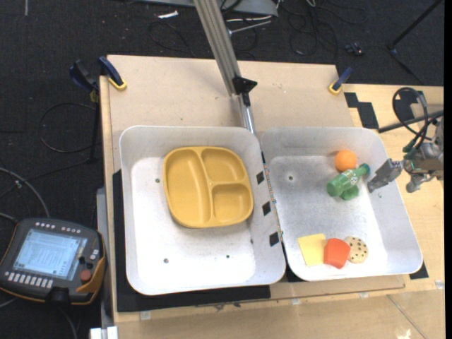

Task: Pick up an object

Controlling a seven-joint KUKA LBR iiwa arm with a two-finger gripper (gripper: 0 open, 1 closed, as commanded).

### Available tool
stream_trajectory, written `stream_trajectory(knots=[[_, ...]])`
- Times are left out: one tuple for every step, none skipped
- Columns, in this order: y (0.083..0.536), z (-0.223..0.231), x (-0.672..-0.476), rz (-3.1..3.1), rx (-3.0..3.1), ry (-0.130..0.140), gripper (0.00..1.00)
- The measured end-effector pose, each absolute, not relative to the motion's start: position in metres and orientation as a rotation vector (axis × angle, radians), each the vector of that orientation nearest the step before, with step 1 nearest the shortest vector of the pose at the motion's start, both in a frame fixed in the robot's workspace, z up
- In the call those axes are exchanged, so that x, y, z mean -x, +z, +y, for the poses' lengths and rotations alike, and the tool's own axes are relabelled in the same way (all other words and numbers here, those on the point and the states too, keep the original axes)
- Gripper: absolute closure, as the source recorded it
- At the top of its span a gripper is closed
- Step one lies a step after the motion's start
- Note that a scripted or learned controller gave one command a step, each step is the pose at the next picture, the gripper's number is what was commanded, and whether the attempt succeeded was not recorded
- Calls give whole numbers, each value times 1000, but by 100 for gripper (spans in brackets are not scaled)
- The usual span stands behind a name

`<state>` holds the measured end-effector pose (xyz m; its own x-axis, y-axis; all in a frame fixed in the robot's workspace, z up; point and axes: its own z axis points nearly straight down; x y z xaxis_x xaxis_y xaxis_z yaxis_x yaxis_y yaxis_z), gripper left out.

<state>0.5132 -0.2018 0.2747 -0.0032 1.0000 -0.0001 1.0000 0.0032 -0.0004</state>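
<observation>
Gripper [385, 174] at right-centre, aperture impossible to tell, approaches the green bottle [347, 183]; next it likely must descend over it.

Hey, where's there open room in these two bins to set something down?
The right bin has a bare patch between its left wall and the green bottle, running down to the yellow block. The left bin is free below the yellow divided plate. It is crowded around the orange ball, near the end effector, and at the red block and cookie.
</observation>
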Motion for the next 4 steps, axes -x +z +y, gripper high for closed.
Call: stream_trajectory(knots=[[275,-202,-513,-2224,2219,0,0],[230,-206,-510,-2218,2220,4,0],[171,-208,-501,-2215,2219,5,0],[109,-206,-507,-2217,2218,4,0]])
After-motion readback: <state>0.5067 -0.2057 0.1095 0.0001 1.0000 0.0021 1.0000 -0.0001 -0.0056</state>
